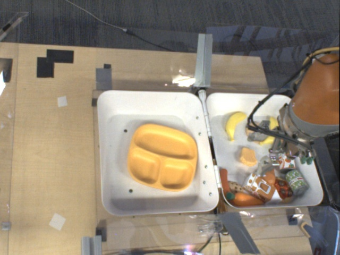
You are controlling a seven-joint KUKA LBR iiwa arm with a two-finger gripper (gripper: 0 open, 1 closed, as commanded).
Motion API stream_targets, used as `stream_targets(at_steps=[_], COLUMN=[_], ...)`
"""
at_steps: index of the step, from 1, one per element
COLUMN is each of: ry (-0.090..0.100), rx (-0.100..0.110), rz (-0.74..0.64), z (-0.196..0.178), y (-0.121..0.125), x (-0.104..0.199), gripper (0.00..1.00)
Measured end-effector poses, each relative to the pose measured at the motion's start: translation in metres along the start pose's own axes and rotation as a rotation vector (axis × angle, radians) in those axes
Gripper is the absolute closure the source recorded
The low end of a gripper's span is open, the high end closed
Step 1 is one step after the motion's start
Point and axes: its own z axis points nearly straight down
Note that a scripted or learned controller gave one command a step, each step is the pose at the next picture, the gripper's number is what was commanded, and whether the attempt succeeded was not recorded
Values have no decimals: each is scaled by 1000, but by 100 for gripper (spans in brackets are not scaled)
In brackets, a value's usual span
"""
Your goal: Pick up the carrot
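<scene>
The carrot [246, 198] is an orange, tapered piece lying along the front wall of the right bin [316, 198], partly under a small printed carton [256, 185]. My gripper [270, 167] hangs low over the clutter in the right bin, up and to the right of the carrot and a short way from it. The grey arm with its orange band [319, 97] reaches in from the right and covers the bin's right side. Nothing can be seen held in the gripper.
A yellow banana [234, 124] and a tan wedge [247, 156] lie in the right bin's back half. A green can [296, 180] and a red piece [223, 179] sit near the front. The left bin [111, 142] holds a yellow divided tray [162, 156].
</scene>
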Motion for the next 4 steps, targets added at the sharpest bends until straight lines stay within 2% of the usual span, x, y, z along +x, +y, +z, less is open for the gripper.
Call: stream_targets(at_steps=[1,2,3,4], ry=[11,-9,-13,-1], rx=[-2,0,5,1], rz=[83,76,146,497], z=[117,100,-17,17], y=[-14,-14,-78,-112], x=[-56,-62,-46,-145], gripper=[0,100,100,100])
